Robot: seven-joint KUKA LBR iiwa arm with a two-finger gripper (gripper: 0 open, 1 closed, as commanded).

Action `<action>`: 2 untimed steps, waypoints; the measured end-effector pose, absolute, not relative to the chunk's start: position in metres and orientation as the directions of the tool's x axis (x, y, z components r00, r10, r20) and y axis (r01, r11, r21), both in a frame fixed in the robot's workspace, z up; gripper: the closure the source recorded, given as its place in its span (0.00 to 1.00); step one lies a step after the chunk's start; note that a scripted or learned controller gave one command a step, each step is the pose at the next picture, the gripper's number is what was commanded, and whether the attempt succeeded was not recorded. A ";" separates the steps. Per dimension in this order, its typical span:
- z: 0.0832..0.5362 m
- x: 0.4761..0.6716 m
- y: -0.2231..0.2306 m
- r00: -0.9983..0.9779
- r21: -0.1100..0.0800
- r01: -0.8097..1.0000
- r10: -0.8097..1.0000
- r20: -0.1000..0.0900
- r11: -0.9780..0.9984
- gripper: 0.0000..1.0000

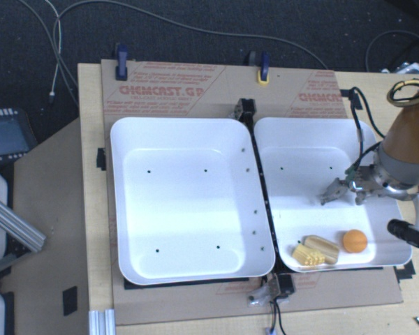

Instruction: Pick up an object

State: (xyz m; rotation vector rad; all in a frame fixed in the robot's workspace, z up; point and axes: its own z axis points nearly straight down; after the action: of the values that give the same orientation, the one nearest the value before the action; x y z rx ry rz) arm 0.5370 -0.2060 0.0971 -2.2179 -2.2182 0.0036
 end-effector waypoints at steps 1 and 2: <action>0.111 0.539 -0.207 0.000 0.002 1.000 1.000 -0.001 0.000 1.00; 0.156 0.543 -0.213 0.000 0.005 1.000 1.000 -0.002 0.000 1.00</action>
State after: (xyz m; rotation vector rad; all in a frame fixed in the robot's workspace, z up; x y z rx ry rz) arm 0.5433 -0.2127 0.1557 -2.2246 -2.2244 -0.0033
